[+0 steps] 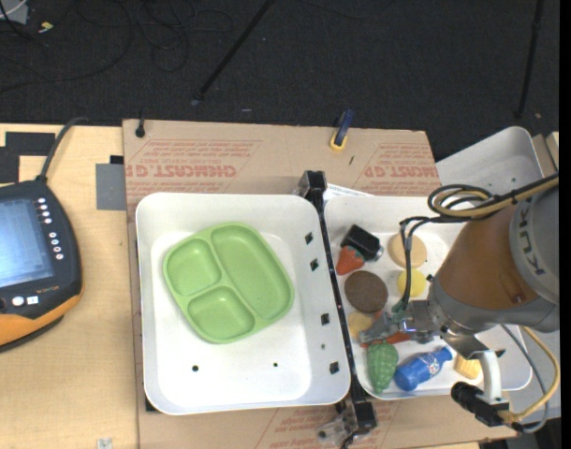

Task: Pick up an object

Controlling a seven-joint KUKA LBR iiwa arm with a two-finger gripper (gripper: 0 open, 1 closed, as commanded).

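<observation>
Left bin (173, 382): holds green divided plate (227, 282)
Far left: teach pendant (23, 260), screen lit
Under bins: cardboard (239, 162)
Back: dark floor, cables (126, 26)

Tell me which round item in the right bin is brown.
The brown disc mid-bin, just below the red and black pieces. The other round one, the pale yellow disc, lies farther right.

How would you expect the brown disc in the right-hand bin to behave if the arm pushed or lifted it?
The brown disc looks flat and round, so it would probably slide rather than roll. Lying low, it may be hard to pinch. Neighbours such as the red piece crowd it, so a push would likely shift them too.
</observation>
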